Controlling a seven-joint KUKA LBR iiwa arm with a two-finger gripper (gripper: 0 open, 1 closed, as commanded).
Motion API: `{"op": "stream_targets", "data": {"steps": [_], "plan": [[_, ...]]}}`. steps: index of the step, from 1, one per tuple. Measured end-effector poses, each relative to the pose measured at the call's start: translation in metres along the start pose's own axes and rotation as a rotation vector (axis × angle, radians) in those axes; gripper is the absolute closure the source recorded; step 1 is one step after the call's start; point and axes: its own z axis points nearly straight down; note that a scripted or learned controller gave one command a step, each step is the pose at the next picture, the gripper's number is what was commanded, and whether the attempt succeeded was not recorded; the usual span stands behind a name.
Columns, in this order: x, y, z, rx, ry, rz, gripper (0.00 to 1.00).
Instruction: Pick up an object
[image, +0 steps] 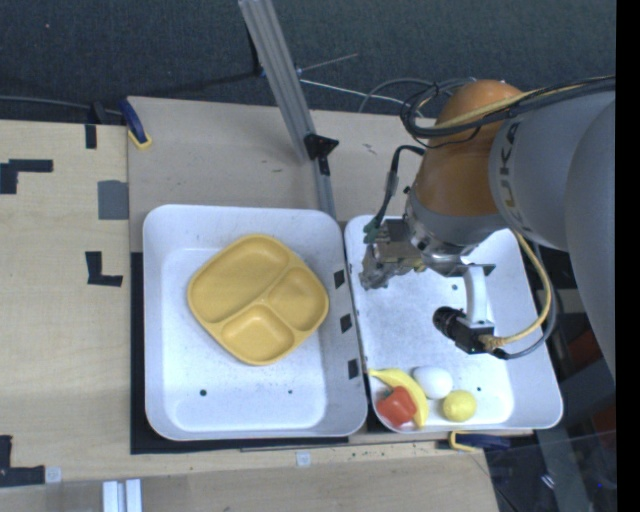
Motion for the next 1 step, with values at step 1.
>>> {"op": "stream_targets", "data": {"steps": [1], "plan": [[0.0551, -0.0091, 0.0087, 0.003, -0.001, 0.0, 1.0]]}}
